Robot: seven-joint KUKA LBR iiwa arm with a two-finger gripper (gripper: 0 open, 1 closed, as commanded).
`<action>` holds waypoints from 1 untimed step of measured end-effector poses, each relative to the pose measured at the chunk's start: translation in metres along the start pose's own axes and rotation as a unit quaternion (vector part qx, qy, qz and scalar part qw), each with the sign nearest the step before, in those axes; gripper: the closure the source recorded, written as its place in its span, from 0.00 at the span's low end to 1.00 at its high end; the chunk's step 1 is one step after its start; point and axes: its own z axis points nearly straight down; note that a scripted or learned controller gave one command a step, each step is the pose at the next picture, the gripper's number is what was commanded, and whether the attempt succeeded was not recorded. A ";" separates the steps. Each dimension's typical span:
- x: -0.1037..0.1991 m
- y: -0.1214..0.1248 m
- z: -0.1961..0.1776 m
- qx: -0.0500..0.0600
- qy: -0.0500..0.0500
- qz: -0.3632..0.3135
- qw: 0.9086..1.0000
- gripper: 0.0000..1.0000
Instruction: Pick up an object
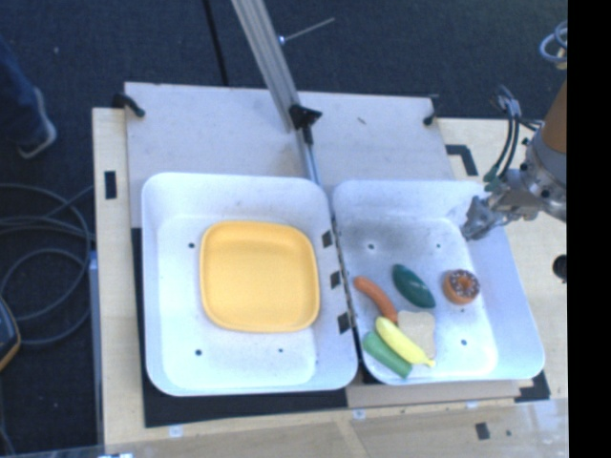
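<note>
Yellow plate in left bin

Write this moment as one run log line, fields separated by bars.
gripper: over right bin far rim, holding nothing | donut: in right bin, nearest | yellow plate: left bin

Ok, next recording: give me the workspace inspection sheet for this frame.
Surface: bench bearing two shallow white bins side by side.
Job's things: right bin holds orange carrot, dark green piece, brown round piece, yellow banana, green piece, pale slice.
Clutter: yellow plate in left bin.
Grippers: end effector over right bin's far right rim; finger state unclear.
Cables: loops on floor, left.
Surroundings: dark carpet, metal pole.
</note>
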 end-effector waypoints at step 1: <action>0.046 0.004 -0.003 0.000 0.000 -0.002 1.000 1.00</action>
